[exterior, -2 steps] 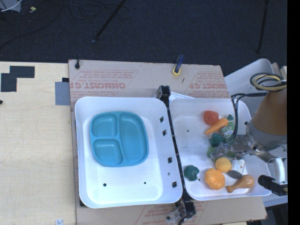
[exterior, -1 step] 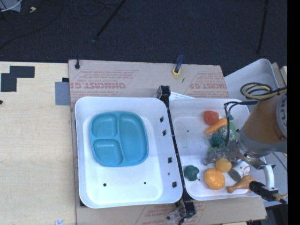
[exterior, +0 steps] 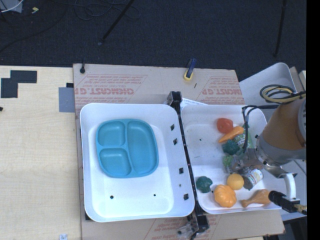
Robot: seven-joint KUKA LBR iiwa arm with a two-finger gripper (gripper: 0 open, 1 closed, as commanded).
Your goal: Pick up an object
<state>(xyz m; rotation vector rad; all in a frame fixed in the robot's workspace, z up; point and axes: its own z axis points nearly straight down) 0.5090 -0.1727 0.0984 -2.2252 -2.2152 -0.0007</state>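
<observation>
Nearest the lower edge of the camera view, the right bin (exterior: 212, 121) holds a cluster of toy food along its near wall: a tan drumstick-shaped piece (exterior: 256, 198) lying flat by the near right corner, an orange lumpy fruit (exterior: 225, 196) just left of it, a small yellow-orange ball (exterior: 235, 181) touching or nearly touching that fruit from behind, and a dark green piece (exterior: 203, 184) to the left, close to the divider between bins. A small jar or can with a pale label (exterior: 254, 177) lies tilted just right of the yellow-orange ball. Gripper (exterior: 243, 164) is low in the right bin, directly above this jar and beside the ball; its tip is blurred and masked by clutter, so its opening cannot be told, nor whether anything is held. Behind it sit a teal-green piece (exterior: 232, 147), an orange carrot-like wedge (exterior: 232, 134) and a red piece (exterior: 224, 124), packed close together. The arm (exterior: 282, 131), grey with orange band, enters from the right over the bin's edge. The left bin (exterior: 100, 194) carries a blue three-compartment tray (exterior: 126, 148), lying flat. Farther back, cardboard sheeting (exterior: 150, 86) underlies both bins, with a blue-and-yellow clamp (exterior: 190, 70) at its far edge.
</observation>
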